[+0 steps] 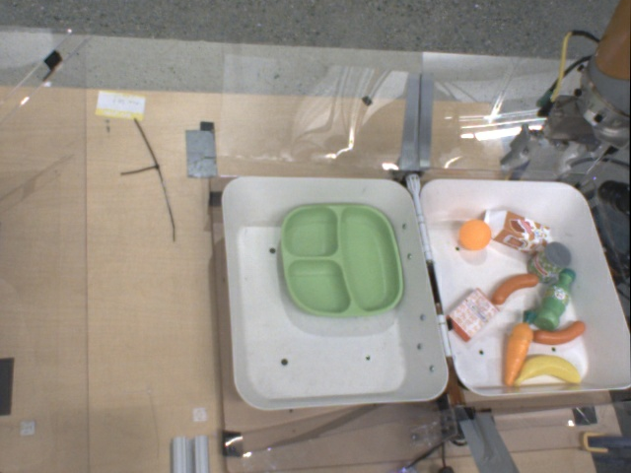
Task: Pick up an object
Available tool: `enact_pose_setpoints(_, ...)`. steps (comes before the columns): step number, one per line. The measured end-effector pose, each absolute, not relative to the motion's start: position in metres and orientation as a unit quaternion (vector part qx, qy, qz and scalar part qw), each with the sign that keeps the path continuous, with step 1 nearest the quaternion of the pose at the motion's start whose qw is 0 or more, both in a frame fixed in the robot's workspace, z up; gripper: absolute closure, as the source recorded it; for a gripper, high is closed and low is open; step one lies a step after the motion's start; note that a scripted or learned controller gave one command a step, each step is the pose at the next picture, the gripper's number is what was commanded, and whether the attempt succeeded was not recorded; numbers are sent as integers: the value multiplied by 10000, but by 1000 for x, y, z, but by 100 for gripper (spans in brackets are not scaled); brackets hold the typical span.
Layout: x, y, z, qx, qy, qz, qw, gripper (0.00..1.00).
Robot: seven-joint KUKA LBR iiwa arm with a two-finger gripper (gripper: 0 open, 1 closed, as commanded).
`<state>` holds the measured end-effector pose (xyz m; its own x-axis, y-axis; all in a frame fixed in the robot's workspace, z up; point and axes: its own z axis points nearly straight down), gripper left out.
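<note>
Wooden bench point(99, 294) runs under both bins, with your left bin point(246, 363) carrying just a green divided plate point(342, 259). Move right and the trouble starts: the right bin point(439, 205) crowds an orange ball point(475, 235), a snack packet point(520, 232), a small box point(472, 313), two sausages, a green bottle point(550, 304), a carrot point(516, 351) and a banana point(550, 369) together, several touching, so you could nudge or pinch two at once (the ball looks likeliest to roll away). At the far right the gripper point(582, 126) is cut by the edge and blurred against cabling; you cannot tell how its claw stands.
</note>
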<state>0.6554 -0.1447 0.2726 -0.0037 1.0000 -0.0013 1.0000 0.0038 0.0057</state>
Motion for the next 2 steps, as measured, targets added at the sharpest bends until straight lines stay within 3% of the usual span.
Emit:
enact_pose_setpoints(1,664,-152,185,6538,7567,11,26,0)
enact_pose_setpoints(2,648,-143,118,6400,7682,74,146,0)
